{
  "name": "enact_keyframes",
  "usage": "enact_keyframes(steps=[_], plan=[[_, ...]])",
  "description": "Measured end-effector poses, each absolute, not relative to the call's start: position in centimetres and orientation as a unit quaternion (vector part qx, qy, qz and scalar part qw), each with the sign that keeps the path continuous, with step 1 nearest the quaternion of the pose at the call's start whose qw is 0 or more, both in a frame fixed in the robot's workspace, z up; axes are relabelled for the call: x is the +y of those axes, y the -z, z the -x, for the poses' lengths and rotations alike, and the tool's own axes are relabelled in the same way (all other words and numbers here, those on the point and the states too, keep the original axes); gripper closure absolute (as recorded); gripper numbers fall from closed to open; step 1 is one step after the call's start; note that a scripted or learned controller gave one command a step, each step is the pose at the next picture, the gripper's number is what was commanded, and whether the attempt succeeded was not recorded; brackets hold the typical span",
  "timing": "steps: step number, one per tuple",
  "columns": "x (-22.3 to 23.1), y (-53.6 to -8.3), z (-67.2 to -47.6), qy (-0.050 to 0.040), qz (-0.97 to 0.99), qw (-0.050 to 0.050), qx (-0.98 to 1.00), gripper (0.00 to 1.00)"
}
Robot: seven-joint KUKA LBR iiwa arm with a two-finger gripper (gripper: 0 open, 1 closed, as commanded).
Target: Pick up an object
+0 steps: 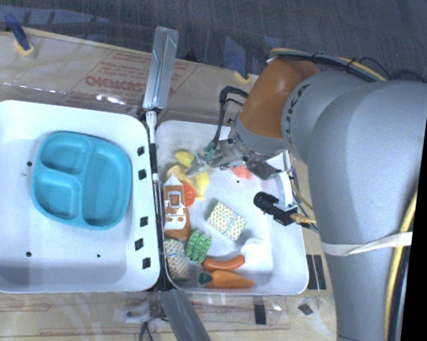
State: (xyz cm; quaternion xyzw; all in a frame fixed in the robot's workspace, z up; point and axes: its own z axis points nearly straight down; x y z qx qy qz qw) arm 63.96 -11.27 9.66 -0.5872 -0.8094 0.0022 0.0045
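A blue divided plate (pixel 83 179) lies in the left bin (pixel 2 256). The right bin (pixel 286 267) holds toys: two carrots (pixel 226 272) at its near edge, a patterned block (pixel 226 221) mid-bin, yellow pieces (pixel 187 164) by the far-left corner. The gripper (pixel 219 156) hangs over those; its opening I cannot tell.

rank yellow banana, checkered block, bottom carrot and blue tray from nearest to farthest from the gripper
1. Yellow banana, just left of the gripper, at the right bin's top.
2. Checkered block, mid-bin, below the gripper.
3. Bottom carrot, at the bin's near edge.
4. Blue tray, in the left bin.
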Motion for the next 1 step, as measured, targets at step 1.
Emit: enact_keyframes(steps=[1], plan=[[-8.93, -18.95, -64.19, -0.0018, 0.676, 0.002, -0.737, 1.00]])
